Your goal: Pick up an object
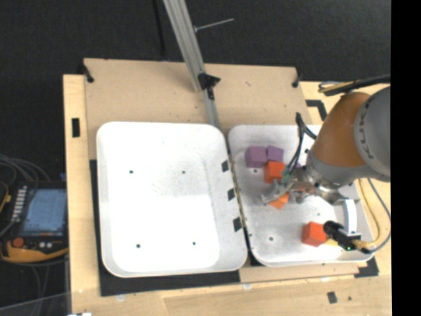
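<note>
Over the right bin (pixel 263 249) on the counter (pixel 145 91), the tool (pixel 279 195) hangs low among the blocks; whether it is apart or together I cannot tell. An orange block (pixel 279 202) lies right at its tip, another orange block (pixel 273 171) just above, touching two purple blocks (pixel 263 155). A third orange block (pixel 314 234) sits apart, nearer the front edge. Beside it lies the left bin (pixel 164 196).

My arm (pixel 352 140) reaches in from the right, its orange band bulking above the grey wrist. The wrist is bent downward and leftward, carrying my gripper (pixel 279 195) low. From this angle I can't make out how the gripper itself is set.
</note>
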Motion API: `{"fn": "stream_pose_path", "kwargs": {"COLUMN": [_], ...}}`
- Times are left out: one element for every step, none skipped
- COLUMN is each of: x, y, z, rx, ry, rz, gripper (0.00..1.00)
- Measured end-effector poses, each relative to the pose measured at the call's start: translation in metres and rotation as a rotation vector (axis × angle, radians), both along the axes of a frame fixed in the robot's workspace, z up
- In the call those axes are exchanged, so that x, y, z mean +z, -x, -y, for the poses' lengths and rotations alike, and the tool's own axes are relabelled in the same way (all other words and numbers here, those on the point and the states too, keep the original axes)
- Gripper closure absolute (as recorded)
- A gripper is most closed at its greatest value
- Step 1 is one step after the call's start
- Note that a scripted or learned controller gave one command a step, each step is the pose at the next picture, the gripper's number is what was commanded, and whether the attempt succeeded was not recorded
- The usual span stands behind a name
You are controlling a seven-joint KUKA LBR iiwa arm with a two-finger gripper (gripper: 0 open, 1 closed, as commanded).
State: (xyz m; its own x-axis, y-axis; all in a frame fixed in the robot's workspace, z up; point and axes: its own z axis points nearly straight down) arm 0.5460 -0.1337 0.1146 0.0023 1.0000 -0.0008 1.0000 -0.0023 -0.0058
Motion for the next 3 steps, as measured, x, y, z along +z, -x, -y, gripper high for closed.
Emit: {"fn": "stream_pose_path", "kwargs": {"x": [0.014, 0.077, 0.115], "y": [-0.002, -0.009, -0.010], "z": [0.000, -0.004, -0.003], "rx": [-0.006, 0.005, 0.006], "ry": [-0.001, 0.001, 0.000], "rz": [0.010, 0.014, 0.012], "gripper": [1.00, 1.00, 1.00]}}
